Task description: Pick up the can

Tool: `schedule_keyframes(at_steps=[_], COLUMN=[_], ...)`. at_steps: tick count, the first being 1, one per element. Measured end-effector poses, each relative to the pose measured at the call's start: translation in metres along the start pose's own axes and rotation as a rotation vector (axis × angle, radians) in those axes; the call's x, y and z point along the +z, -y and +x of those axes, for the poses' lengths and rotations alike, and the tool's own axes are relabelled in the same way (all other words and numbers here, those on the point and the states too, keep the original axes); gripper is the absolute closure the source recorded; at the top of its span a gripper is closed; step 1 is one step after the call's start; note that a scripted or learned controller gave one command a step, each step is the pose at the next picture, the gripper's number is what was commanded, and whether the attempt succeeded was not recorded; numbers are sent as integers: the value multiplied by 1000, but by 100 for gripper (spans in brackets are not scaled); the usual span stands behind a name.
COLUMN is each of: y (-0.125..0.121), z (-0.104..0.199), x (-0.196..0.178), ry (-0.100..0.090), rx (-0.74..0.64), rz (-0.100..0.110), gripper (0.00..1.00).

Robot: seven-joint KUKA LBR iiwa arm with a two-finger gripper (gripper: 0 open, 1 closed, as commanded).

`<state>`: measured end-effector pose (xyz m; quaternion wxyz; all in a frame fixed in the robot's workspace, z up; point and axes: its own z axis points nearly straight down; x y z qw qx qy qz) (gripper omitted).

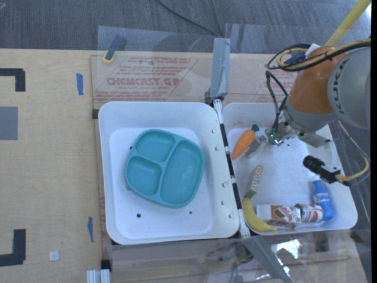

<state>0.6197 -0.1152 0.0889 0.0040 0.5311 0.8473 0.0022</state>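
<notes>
Plastic, wood and metal finishes across the two bins

The table [47,175] is showing pale, matt wood, with matt black and blue tape patches stuck on it. Both white bins [112,175] are looking like smooth moulded plastic, faintly speckled inside. The teal divided plate [165,167] is reading as smooth plastic with a soft sheen. The carrot [242,143] and banana [255,216] are looking like glossy toy plastic. The can [290,214] is carrying a shiny printed label. The arm's orange band [312,87] is gleaming, glossy, beside grey satin casing. The gripper [272,137] is glinting like bare metal.
</notes>
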Motion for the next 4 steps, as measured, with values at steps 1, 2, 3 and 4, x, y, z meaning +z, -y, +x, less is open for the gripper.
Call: schedule_keyframes(at_steps=[1, 2, 3, 4], y=[-16, 87, 75, 23], z=[-65, -57, -69, -16], x=[-1, 0, -24, 0], ry=[-33, 2, 0, 0], rx=[60, 99, 95, 222], rz=[36, 4, 5, 3], gripper=[0, 0, 0, 0])
